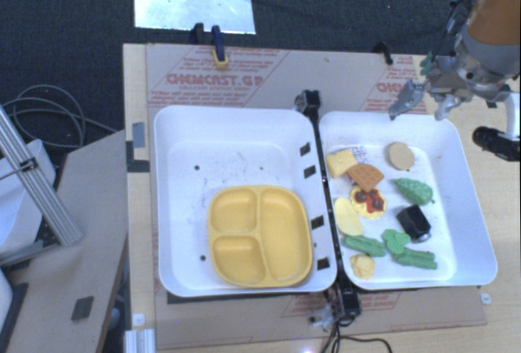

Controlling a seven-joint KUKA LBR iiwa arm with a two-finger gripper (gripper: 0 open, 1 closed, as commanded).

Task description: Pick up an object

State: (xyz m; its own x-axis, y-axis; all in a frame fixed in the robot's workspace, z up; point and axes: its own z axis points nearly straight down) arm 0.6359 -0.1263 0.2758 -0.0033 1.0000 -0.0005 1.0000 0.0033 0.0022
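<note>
Gripper hangs over the back rim of the right bin, fingers spread apart, nothing between them. Arm comes in above and behind it.

Candidates, all placed from the gripper:
- Tan disc: just in front of the gripper and slightly inward, the nearest item, lying apart from the others.
- Yellow wedge and waffle: further in front and off toward the left bin, touching each other.
- Green leaf and black block: straight in front, well beyond the disc.
- Green pods: farthest away, at the near wall.
- Yellow tray: in the left bin, well off to the side.

Judgement: step in hand is approach; no descent begun. The disc looks the best target, being isolated with room for both fingers. It lies flat, so the fingers should straddle its edges and go nearly to the bin floor before closing. Risk: pads riding over the low rim of the disc and closing on air. The wedge/waffle cluster invites a double grab, so avoid it.
</note>
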